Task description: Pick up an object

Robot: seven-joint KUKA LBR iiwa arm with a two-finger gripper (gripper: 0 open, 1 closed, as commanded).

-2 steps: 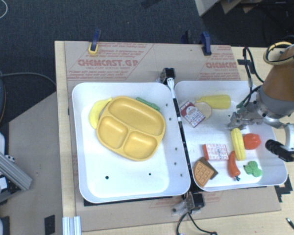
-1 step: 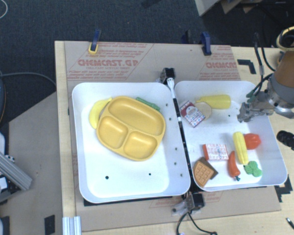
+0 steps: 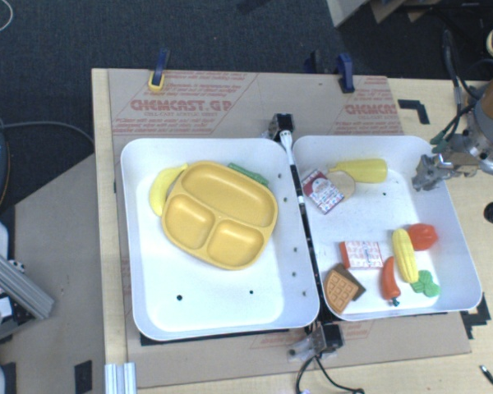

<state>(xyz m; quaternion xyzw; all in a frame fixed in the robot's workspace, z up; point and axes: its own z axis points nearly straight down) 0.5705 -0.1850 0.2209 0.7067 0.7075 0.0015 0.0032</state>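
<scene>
Hovering at the right bin's [image 3: 468, 257] far right rim, end effector [image 3: 427, 173] looks empty; finger state unclear, cannot tell. Approach step, nothing grasped. Nearest candidate: corn [image 3: 360, 170], near the bin's back edge, just left. Next: move over it, descend, close.

The arm [image 3: 486, 130] is cut off by the right edge of the view, and its gripper [image 3: 428, 173], over the right bin's [image 3: 460, 220] far right rim, is too small and dim to tell how the fingers stand. In the left bin [image 3: 140, 245], the yellow divided tray [image 3: 220, 213] lies over a yellow item [image 3: 160, 189] at its left and a green item [image 3: 248, 173] at its far edge, so only slivers of each show and neither can be identified. The print on the two small red-and-white packets [image 3: 321, 190] [image 3: 362, 254] in the right bin is too fine to read.
</scene>
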